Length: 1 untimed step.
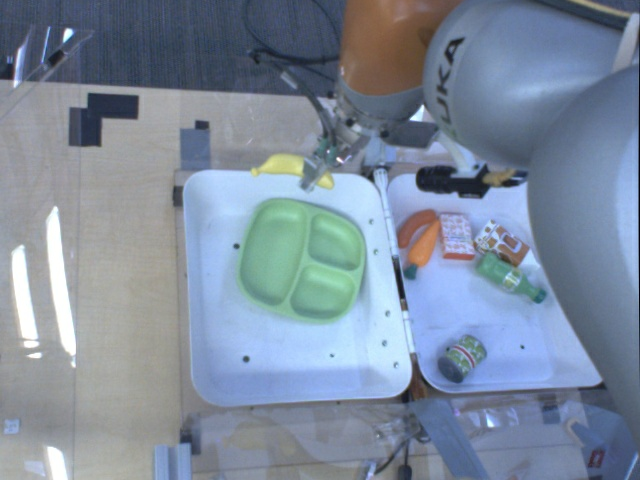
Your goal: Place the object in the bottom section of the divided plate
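Grey arm [520, 78] is closest to cam and covers the right side of the right bin [520, 363]. Yellow obj [279, 166], prob. a banana, lies at the far rim of the left bin [225, 368], just beyond the green divided plate [300, 258] and not in any section; its right end meets the gripper [318, 175], too small/blurred to tell open vs closed or gripping. Right bin: carrot [422, 245], small carton [456, 236], green bottle [510, 277], can [461, 357].

We see a bulky grey arm [540, 88] bearing black KUKA lettering [447, 78], an orange band [385, 33] beside that lettering, and thin black cables [290, 28] beyond it.
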Motion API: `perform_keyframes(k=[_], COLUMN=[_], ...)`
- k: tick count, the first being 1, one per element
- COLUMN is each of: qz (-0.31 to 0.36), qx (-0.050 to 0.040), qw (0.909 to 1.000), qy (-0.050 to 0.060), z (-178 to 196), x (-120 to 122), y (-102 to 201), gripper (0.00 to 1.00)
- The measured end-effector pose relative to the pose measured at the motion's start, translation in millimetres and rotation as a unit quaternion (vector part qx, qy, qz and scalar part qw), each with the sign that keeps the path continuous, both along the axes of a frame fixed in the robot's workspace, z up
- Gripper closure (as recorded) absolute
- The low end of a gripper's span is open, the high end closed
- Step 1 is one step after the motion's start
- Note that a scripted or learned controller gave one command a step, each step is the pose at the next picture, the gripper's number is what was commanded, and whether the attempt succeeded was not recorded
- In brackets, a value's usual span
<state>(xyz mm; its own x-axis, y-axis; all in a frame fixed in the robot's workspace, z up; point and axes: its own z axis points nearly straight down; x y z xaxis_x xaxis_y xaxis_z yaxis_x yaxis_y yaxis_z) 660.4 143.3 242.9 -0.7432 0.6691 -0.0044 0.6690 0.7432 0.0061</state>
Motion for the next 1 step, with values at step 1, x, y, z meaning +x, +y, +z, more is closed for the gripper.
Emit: perform_keyframes(k=[1], qz=[0.099], qx=[-0.0003], qw=[0.9951], qy=[0.0], z=[-17.0], x=[-1.7], y=[5.3], gripper=[1.0])
